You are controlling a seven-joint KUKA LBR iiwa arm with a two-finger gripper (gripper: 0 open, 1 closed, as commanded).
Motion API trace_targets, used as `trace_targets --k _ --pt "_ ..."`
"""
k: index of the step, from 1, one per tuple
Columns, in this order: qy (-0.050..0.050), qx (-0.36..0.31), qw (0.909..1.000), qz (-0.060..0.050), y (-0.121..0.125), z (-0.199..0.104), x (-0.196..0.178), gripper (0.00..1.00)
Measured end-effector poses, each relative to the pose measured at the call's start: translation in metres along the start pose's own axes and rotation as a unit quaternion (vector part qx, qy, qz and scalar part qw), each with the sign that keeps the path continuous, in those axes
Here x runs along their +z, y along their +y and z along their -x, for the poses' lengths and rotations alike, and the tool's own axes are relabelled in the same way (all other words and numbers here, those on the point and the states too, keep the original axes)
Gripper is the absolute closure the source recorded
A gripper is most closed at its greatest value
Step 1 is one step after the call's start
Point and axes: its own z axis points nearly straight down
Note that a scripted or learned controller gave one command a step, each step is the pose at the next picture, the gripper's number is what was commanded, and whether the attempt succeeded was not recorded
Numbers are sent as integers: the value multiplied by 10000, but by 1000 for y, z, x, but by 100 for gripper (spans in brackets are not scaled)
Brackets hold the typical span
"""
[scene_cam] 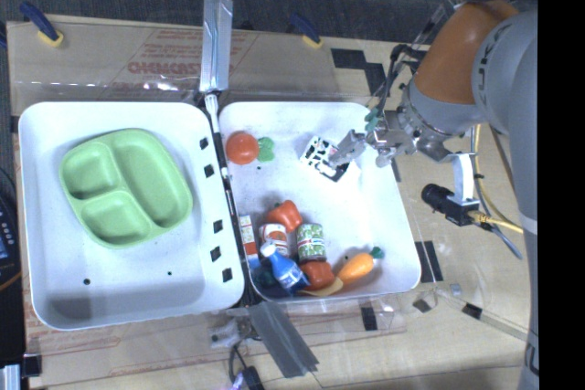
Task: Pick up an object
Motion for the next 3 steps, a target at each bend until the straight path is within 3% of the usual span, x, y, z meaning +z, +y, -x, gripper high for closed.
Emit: trace_targets --k 1,2,3 --pt "-4 -491 9988 9 60 -5 33 0" --pt "-3 -443 9990 -4 -1 -22 55 0" --pt "-8 283 9996 14 64 12 30 0"
